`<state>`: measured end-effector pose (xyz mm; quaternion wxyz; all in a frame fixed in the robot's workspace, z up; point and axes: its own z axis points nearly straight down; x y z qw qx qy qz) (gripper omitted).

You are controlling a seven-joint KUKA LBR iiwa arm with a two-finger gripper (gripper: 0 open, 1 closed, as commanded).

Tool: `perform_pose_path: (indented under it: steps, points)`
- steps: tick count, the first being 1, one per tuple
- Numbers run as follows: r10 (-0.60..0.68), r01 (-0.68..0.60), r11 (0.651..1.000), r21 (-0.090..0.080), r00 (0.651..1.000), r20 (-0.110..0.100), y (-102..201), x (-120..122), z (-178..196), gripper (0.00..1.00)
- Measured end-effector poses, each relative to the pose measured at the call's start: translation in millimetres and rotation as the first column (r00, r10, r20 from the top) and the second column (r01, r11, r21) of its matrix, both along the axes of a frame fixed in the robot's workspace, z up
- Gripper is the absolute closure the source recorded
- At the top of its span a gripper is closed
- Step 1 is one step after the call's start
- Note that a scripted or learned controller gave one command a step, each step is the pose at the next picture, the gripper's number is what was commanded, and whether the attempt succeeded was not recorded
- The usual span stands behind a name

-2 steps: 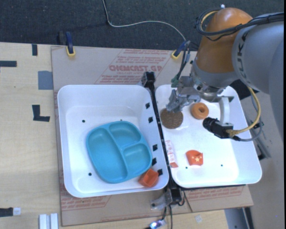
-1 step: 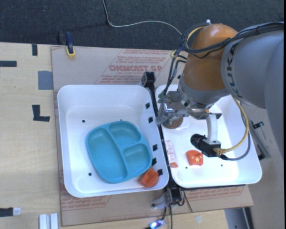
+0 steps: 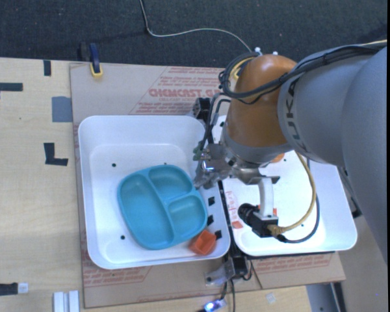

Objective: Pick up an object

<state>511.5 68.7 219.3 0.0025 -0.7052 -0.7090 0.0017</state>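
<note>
A blue divided plate (image 3: 161, 205) lies flat in the left bin (image 3: 135, 142), toward the lower middle of the frame, with its three compartments facing up. Just beside its lower right edge, in the bin's lower right corner, sits a small orange object (image 3: 204, 242); I can't say whether the two touch. The claw (image 3: 206, 166) hangs over the right wall of that bin, near the plate's upper right edge. The wrist above hides it, so I can't tell whether it is apart or together, and I see nothing held in it. The grey arm (image 3: 331, 103) with its orange band (image 3: 260, 103) comes in from the right, covering much of the right bin (image 3: 326, 234). Both bins rest on a brown cardboard sheet with red print (image 3: 175, 91), laid on the pale wooden counter (image 3: 26, 187). A thin white cable (image 3: 182, 32) trails across the dark floor at the top.
</note>
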Motion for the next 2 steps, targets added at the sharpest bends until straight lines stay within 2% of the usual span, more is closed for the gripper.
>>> perform_pose_path:
  steps: [1,2]
  points:
    - [0.000,0.000,1.000,0.000,1.000,0.002,31.8,-11.7,-3.7,1.00]
    - [-0.003,0.003,1.000,-0.001,1.000,0.003,29.7,-11.0,-3.5,0.00]
